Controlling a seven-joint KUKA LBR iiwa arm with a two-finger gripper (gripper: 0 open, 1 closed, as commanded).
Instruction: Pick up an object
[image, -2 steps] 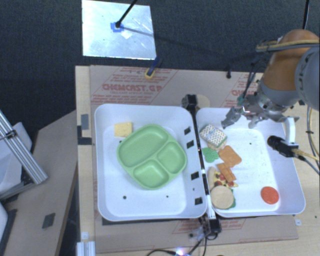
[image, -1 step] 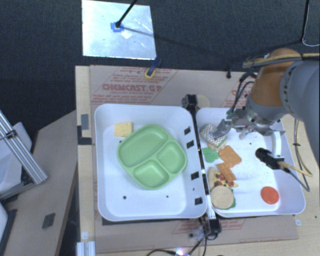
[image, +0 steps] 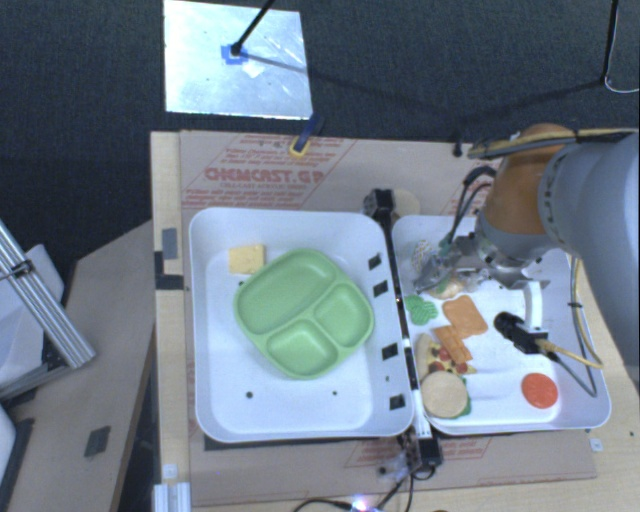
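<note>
Camera view from above shows two white bins side by side on a bench. At 9 o'clock, the left bin holds a green divided plate, with a yellow block just beside the plate at its 10 o'clock. At 3 o'clock, my grey arm reaches over the right bin. My gripper sits low at that bin's 11 o'clock corner, touching small pieces there; how it is set, I cannot tell. Below lie a green leaf piece, orange crackers, a round bun and a red disc.
</note>
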